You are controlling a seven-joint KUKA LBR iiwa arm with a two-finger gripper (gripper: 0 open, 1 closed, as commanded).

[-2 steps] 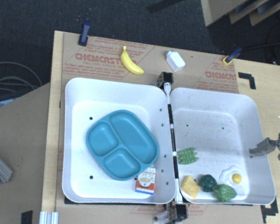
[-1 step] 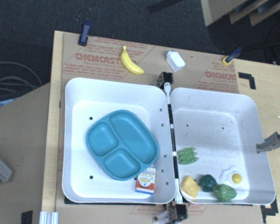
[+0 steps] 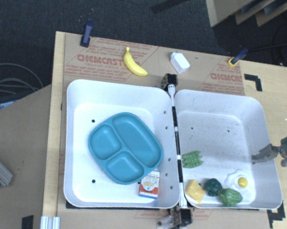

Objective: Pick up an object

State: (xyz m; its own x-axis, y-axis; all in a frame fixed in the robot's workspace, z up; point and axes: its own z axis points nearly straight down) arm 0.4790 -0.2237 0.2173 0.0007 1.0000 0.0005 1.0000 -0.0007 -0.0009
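Tabletop (image 3: 114,56) carries two white bins. Left bin (image 3: 79,129) holds a blue divided plate (image 3: 125,147), long axis running upper-left to lower-right, and a small carton (image 3: 150,185) upright at the plate's lower edge. Right bin (image 3: 247,111) holds a green pod (image 3: 192,159), cheese wedge (image 3: 194,191), dark green piece (image 3: 213,187), broccoli (image 3: 230,197) and fried egg (image 3: 239,181), clustered near the front wall. Tool (image 3: 266,154) enters at the right wall, low, pointing left; grip state cannot be determined. Banana (image 3: 134,63) lies behind the bins, curving lower-right.
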